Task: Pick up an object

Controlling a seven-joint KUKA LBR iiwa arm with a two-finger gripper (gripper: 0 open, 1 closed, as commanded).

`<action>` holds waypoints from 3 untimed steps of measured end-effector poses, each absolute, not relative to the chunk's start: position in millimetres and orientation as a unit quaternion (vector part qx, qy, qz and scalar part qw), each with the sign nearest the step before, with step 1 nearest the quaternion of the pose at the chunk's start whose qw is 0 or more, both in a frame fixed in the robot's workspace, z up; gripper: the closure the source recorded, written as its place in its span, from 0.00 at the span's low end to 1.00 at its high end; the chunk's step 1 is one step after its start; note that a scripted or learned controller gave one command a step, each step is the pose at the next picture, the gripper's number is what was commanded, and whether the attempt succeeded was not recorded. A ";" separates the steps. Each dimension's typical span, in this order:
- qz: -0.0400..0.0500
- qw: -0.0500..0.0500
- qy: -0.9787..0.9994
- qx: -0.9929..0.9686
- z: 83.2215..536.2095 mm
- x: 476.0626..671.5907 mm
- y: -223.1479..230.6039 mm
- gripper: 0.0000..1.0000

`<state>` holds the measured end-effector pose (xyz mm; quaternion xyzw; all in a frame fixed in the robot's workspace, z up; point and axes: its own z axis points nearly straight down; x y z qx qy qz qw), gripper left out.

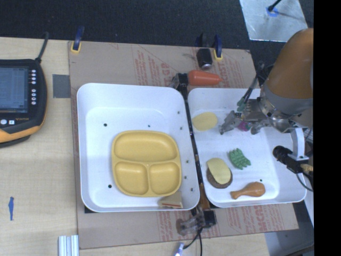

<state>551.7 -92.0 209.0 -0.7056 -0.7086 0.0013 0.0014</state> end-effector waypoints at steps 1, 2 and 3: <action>0.002 0.001 -0.709 -0.706 90.9 519.9 -158.4 0.00; 0.002 0.001 -0.710 -0.704 101.4 520.4 -158.7 1.00; 0.000 0.000 -0.709 -0.705 192.9 560.2 -113.6 1.00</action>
